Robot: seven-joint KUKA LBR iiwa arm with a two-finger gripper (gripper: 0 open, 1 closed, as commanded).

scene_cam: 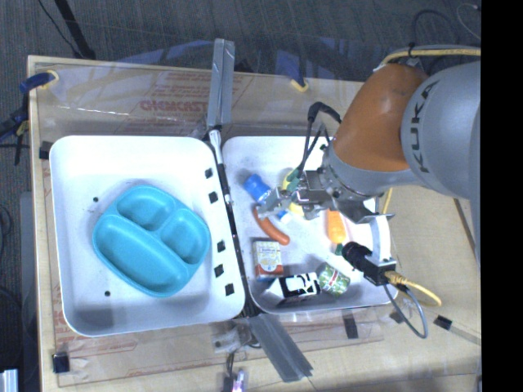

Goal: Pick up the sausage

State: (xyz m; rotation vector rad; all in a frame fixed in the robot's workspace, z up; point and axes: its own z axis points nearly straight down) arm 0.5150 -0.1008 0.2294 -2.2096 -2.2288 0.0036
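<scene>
The gripper [288,196] hung over the right bin [245,158], and I could not tell its state. The sausage [270,229], orange-red, lay on the bin floor just below and left of it, near but apart. A blue bottle [257,188] lay to its left, a small carton [268,258] further below. The blue divided tray [151,238] sat far left, in the left bin [65,162].

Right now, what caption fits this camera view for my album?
Gripper hovers by the sausage in the right bin; blue tray sits in the left.
</scene>
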